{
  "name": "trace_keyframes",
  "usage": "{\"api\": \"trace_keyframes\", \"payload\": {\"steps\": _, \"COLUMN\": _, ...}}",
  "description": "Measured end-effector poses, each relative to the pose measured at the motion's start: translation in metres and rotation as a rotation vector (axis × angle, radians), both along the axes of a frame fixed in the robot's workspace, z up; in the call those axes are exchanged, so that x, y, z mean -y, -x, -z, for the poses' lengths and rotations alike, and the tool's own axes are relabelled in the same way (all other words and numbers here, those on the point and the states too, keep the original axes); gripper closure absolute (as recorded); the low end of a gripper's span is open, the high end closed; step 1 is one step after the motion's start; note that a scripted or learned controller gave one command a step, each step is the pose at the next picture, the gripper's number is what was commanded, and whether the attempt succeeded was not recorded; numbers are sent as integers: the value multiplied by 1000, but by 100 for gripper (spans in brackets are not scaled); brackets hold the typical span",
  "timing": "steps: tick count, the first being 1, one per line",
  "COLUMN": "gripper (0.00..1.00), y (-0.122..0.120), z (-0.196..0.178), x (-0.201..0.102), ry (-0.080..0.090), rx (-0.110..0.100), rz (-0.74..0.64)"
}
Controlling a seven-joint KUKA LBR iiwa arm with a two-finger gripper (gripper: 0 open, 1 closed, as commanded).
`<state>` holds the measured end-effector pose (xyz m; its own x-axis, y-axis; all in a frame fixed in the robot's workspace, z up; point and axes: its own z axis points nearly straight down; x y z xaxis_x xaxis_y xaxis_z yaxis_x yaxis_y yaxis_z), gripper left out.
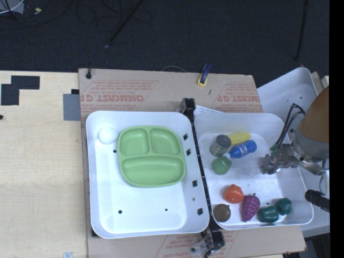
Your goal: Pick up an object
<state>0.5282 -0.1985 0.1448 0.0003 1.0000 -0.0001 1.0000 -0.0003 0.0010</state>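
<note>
The gripper hung over the right bin, close to that bin's right wall and about midway along it. Whether it was parted or closed could not be told from the slanted view, and nothing showed within it.

No single object was fixed by the task. The nearest candidates lay toward the bin's middle, away from the right wall: a blue bottle lying on its side, its long axis running roughly across the bin and tilted slightly up toward the far edge, with a yellow piece just beyond it and a grey can touching their ends. A green round fruit sat just nearer than the can.

Along the bin's near edge lay a second group: an orange fruit, purple grapes, a brown round piece and dark green pieces toward the near-right corner.

Bare bin floor lay between the gripper and the blue bottle, so a short travel inward looked open. The left bin held a green divided tray and a white ball near its far-left corner.
</note>
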Motion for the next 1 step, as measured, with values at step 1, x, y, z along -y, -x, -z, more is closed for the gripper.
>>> {"api": "trace_keyframes", "payload": {"steps": 1, "gripper": 100, "y": 4, "z": -43, "x": -1, "ry": 0, "rx": 1, "rz": 0}}
